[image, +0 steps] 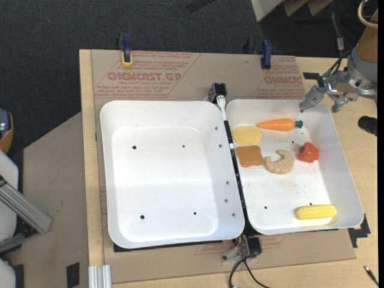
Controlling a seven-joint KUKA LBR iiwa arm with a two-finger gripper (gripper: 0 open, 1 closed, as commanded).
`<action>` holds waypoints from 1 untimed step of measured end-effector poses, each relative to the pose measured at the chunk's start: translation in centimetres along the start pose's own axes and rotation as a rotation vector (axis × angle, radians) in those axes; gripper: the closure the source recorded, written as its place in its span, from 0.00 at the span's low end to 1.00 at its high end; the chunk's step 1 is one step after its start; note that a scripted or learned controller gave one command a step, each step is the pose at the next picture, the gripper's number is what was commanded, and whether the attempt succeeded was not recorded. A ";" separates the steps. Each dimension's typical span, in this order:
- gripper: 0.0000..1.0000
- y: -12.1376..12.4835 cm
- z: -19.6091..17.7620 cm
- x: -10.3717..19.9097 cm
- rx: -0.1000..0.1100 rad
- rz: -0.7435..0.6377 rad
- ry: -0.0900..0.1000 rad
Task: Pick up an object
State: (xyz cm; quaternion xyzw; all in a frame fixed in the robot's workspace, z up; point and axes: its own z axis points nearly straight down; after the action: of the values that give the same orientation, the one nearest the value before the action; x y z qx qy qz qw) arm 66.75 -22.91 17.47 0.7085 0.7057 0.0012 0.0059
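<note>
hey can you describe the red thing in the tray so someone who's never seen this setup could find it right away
Start at the right-hand white bin, the one holding the toy food. Go to its far right part, just below the green tip of the orange carrot: there lies a small red pepper. It is the one red piece, set right of the curled beige piece and well above the yellow corn.

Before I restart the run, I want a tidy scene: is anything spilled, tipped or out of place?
Nothing stands out. The carrot, tomato and corn cob lie inside the right bin, apart from one another.
</note>
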 end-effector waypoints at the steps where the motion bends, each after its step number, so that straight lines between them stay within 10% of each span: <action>1: 0.00 0.1 7.4 4.5 0.001 -0.004 0.004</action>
State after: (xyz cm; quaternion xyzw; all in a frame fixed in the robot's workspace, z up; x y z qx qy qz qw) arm 66.92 -18.41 10.01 0.7071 0.7071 0.0022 0.0039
